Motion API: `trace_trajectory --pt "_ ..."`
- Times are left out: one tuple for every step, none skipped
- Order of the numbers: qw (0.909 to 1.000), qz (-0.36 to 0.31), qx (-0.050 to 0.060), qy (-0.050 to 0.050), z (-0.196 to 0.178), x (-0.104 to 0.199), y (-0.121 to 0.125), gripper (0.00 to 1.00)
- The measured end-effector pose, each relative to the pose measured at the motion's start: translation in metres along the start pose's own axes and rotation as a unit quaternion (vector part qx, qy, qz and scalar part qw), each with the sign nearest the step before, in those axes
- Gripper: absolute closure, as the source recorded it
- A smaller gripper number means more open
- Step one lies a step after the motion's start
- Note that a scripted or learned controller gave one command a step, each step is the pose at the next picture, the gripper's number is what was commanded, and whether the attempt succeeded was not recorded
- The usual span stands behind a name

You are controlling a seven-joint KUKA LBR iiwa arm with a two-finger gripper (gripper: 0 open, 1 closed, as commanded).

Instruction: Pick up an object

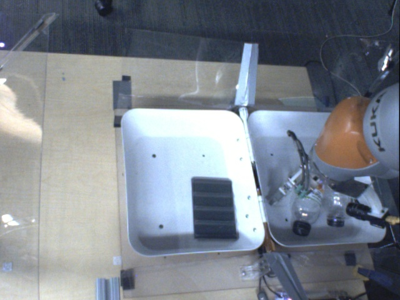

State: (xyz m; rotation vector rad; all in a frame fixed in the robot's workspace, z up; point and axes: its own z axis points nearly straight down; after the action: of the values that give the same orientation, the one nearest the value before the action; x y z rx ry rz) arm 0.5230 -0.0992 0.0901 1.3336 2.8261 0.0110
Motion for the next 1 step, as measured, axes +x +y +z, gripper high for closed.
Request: trace_trajectory --pt "1.0 -0.001 -0.003 -0.002 -0.0121 -0.0004 0.0032 1.0"
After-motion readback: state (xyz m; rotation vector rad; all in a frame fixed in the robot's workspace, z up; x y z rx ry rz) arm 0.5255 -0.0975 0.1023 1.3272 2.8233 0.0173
